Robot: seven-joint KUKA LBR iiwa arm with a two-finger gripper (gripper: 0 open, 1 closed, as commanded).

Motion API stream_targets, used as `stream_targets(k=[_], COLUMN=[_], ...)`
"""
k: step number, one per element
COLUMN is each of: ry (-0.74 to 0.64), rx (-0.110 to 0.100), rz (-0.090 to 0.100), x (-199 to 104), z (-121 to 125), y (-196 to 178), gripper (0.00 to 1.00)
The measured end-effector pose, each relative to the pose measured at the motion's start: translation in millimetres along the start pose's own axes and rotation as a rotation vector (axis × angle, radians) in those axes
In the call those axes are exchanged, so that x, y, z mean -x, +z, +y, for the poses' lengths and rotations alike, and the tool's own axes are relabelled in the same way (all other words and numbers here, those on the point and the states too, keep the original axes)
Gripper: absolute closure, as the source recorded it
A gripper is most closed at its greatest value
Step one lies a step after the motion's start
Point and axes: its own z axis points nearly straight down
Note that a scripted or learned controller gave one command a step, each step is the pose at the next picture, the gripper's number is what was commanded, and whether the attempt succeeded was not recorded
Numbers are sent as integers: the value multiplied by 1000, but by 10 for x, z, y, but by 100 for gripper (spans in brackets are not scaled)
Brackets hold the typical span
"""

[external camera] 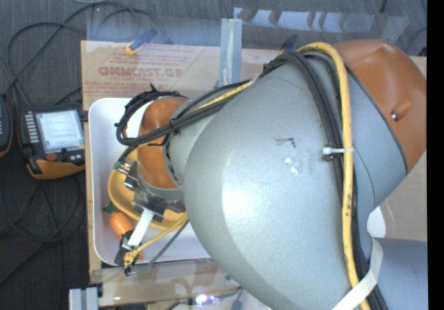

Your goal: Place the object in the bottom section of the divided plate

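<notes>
The end effector (151, 199) hung over the yellow divided plate (114, 192); I could not tell if it gripped anything. An orange object (118, 221) lay at the plate's lower edge. Probably placing; next, lift away gently

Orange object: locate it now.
Camera view: the orange object lies in the left bin, at the yellow plate's lower-left rim, beside the arm's wrist.
</notes>
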Motion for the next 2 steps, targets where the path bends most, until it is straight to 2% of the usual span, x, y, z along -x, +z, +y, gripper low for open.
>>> stream_targets(k=[1, 2], ry=[-481, -351], rx=[-11, -2], rz=[-14, -5], x=[2, 1], z=[-29, -18], y=[-1422, -48], gripper=[100, 100])
